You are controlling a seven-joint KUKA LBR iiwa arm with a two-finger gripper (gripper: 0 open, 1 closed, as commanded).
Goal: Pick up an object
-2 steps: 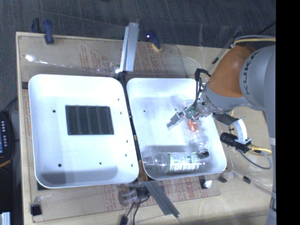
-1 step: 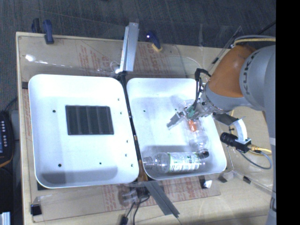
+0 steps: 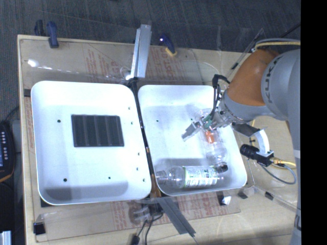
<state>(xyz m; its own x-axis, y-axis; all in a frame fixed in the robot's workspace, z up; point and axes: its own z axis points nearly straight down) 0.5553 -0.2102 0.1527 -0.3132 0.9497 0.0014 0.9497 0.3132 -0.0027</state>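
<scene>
- Camera view: end effector (image 3: 207, 122) is hovering in the right bin (image 3: 168, 98); can't tell its grip state.
- Small clear bottle (image 3: 214, 146) is lying just under it — light, slick, crushable; probably grab mid-body.

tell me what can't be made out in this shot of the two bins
- Pincer, camera view: too small and mixed with clear plastic to tell its state or whether it grips anything.
- Small clear bottle: transparent against the white right bin, its outline blurs; top end hidden by the pincer.
- Large clear bottle: label print too small to read.
- Arm: cut off by the right edge.
</scene>
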